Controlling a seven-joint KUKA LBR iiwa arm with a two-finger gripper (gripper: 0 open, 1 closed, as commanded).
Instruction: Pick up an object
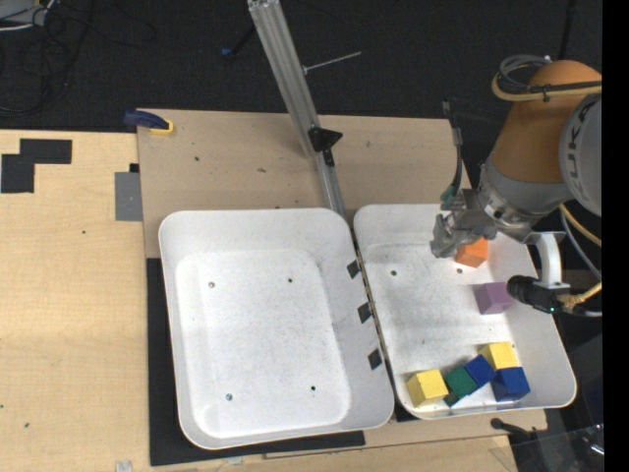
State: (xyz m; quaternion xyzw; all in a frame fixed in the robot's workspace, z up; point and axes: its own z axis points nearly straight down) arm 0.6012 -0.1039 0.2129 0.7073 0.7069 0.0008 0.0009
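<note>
Although partly covered by the gripper (456, 236), the orange block (475, 254) shows as a small bright cube in the far part of the right bin (393, 226). It lies directly under the gripper, a little to its right and near side. Whether the gripper is released or clenched on the block, I cannot tell. A purple block (492, 297) lies near it.
</note>
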